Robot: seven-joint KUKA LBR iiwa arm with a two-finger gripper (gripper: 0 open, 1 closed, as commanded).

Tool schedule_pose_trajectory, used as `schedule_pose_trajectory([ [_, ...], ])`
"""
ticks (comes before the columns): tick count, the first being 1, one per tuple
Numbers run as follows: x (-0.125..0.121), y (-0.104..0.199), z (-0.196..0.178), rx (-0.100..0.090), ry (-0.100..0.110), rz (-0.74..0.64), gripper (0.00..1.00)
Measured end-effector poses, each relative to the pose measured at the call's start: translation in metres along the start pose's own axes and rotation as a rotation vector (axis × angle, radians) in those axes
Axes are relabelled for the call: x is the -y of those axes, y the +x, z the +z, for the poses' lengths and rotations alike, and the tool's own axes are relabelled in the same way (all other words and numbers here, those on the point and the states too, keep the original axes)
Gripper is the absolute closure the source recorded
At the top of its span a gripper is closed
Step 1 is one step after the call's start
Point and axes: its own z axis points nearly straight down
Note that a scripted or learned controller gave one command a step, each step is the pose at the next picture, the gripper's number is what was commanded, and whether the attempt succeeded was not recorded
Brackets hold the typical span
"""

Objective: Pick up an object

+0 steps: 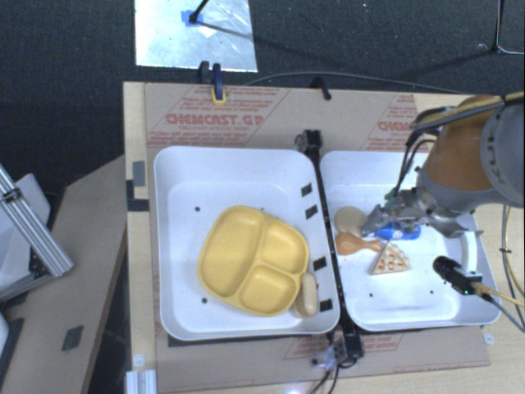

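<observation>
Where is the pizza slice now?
The pizza slice lies in the right bin, near its middle, just below the gripper and right of the drumstick.

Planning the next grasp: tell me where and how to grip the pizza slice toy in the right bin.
Grip the pizza slice across its two long slanted edges, near the wide crust end, coming straight down. It lies flat, so there is no height for a side approach. The drumstick toy lies close on its left, so keep the fingers away from that side.
</observation>
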Motion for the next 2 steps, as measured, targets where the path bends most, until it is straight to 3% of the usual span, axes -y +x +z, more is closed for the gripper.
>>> schedule_pose_trajectory([
  [1, -0.001, 0.0, -0.013, 0.002, -0.005, 0.0, 1.0],
  [2, 0.001, -0.011, -0.067, 0.002, -0.009, 0.002, 1.0],
])
